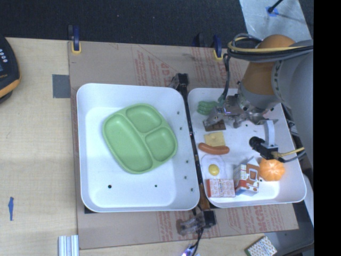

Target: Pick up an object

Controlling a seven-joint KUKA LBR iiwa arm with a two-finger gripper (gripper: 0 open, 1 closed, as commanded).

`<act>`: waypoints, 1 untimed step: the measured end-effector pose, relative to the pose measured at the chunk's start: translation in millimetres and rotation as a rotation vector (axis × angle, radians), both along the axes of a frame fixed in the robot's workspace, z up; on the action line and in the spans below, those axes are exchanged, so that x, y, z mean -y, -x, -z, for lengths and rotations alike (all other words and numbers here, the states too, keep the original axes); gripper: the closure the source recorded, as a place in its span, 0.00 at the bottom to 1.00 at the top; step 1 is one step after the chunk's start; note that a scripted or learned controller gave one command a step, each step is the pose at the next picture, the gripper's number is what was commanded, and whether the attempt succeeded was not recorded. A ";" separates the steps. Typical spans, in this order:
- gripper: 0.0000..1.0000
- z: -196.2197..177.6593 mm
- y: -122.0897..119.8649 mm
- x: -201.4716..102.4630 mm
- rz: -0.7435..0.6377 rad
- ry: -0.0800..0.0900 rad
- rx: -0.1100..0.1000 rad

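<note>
My gripper (228,114) is low in the back part of the right bin (296,195), under the orange-banded wrist. Just left of it lie a green leafy toy (206,108) and a small brown piece (214,125). The view does not show whether the gripper touches the brown piece. In front of them are a yellow cheese slice (215,138), a sausage (213,149) and a fried egg (213,169). Two red-and-white cartons (220,187) (248,178) and an orange (272,170) sit near the front edge.
The left bin (93,196) holds a green divided plate (140,137). The arm covers the right bin's back right corner. A dark device (6,65) lies at the bench's left edge.
</note>
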State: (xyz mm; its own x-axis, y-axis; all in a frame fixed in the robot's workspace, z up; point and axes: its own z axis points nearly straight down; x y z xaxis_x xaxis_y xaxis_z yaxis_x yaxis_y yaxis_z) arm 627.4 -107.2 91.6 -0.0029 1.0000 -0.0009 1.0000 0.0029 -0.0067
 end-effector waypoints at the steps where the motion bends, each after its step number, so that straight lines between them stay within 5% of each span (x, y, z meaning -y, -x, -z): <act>1: 0.00 -0.9 -21.9 -15.4 -0.003 -0.001 0.007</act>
